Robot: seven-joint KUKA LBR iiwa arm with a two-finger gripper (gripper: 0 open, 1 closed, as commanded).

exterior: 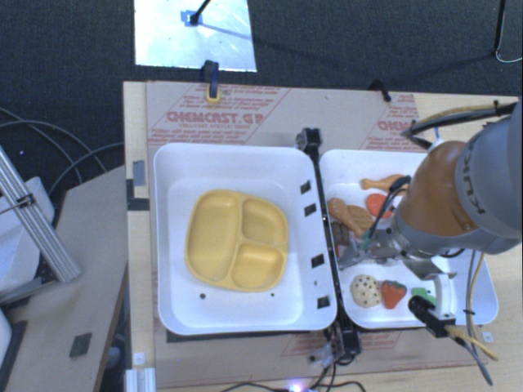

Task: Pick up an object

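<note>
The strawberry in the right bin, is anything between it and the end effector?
Nothing visible blocks it. The strawberry lies beside the cookie, just below the end effector, which hangs low over the right bin near the croissant.

The two bins are white; the left one holds a pale yellow divided plate; in the right bin lie a cream cookie dotted with dark chips, a red strawberry with a green top, a tan drumstick at the far side, a brown ridged pastry and a red-orange piece beside it; the arm is grey with an orange band; the bench board is light brown with red lettering; the floor is dark blue-grey; a yellow and blue clamp sits at the far edge.
</note>
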